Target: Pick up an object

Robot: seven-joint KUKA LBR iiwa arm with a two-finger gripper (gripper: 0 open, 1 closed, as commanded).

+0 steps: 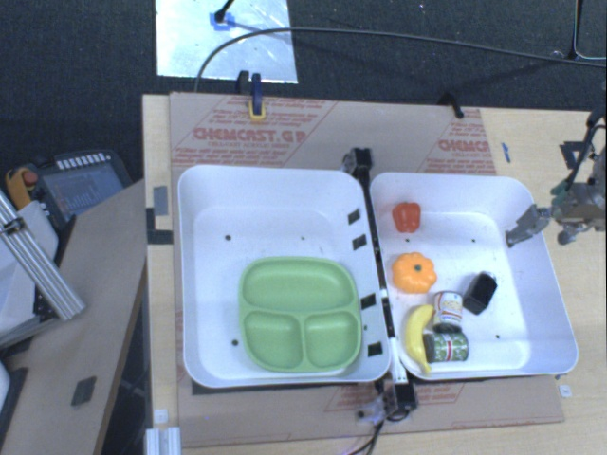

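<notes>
Objects sat in right bin (531,282): red pepper (406,216) near far-left corner, orange pumpkin (414,272) below it, black block (480,292) mid-bin, small jar (449,308) just left of block, green can (446,347) on its side at near edge, banana (417,337) touching can. Left bin (204,254) held green tray (300,313). Pincer (545,224) hung over right bin's right rim, well apart from objects; opening could not be told. Both bins rested on surface (161,140).
</notes>
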